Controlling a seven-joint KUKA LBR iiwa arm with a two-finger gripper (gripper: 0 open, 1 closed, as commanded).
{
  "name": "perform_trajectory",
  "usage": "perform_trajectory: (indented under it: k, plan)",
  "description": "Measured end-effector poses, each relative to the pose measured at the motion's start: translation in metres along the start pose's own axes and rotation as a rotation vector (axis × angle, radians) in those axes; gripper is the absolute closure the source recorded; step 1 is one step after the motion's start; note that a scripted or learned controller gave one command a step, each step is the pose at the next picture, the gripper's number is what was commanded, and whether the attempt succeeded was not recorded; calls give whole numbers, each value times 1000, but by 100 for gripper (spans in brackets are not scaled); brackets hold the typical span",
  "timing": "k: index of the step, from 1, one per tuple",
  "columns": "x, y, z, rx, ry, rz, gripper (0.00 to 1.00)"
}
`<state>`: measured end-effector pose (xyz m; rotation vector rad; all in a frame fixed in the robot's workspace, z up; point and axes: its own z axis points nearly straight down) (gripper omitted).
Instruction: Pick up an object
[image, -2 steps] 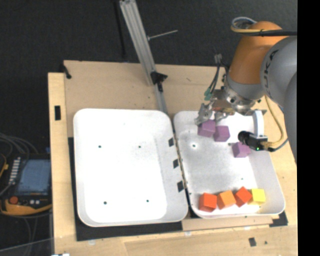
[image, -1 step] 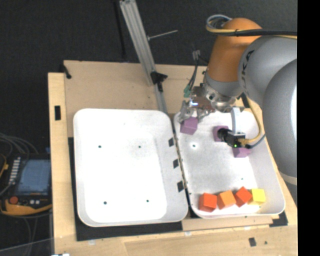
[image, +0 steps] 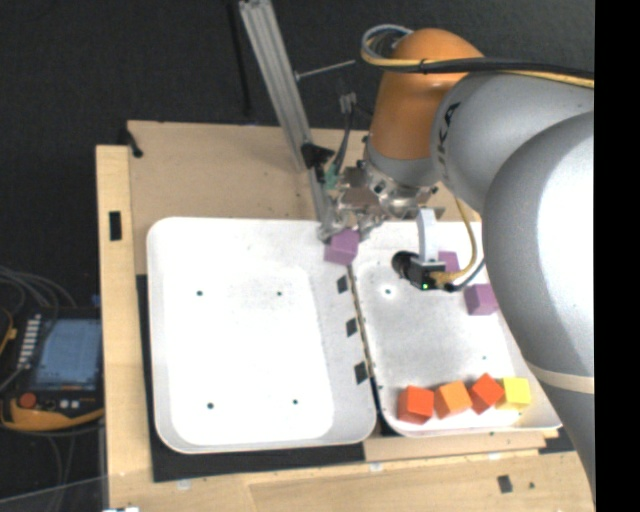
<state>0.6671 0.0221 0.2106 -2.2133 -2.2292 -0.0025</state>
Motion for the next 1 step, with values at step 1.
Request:
perform_trajectory:
  k: [1]
  plan:
    - [58,12,-4,-1,0,0,100]
